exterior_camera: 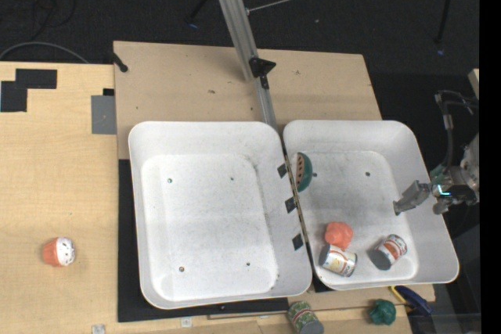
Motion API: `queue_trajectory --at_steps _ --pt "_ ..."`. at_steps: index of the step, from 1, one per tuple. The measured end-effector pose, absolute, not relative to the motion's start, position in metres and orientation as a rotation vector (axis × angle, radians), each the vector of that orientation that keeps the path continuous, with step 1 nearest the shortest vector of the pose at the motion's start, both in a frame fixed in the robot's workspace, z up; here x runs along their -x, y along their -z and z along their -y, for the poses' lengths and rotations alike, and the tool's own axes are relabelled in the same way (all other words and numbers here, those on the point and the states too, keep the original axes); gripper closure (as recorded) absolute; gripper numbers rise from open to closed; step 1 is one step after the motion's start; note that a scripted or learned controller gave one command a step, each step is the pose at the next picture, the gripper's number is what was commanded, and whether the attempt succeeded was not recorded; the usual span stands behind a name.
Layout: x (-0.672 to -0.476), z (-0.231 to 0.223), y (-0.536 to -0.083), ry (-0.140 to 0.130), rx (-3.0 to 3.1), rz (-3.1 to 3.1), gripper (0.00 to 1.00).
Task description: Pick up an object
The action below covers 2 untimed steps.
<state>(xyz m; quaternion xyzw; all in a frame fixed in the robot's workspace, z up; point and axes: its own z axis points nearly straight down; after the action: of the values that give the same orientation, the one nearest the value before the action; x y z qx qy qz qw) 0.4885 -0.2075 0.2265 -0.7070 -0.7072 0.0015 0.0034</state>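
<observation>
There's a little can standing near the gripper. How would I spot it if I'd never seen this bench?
Look in the right-hand white bin, at its near corner. The grey can with the red band lies tipped there, farthest right of the three things, apart from the red lump and yellowish can.

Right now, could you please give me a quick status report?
Gripper over right white bin, holding nothing. Red lumpy ball, two small cans untouched. Nothing blocking.
</observation>
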Motion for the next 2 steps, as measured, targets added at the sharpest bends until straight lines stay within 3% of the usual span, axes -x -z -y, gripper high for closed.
queue_trajectory --at_steps 1,2 --pt "-0.489 0.208 -0.228 -0.001 2.220 2.219 0.00" --pt "-0.493 0.214 -0.180 -0.005 2.217 2.216 0.00"
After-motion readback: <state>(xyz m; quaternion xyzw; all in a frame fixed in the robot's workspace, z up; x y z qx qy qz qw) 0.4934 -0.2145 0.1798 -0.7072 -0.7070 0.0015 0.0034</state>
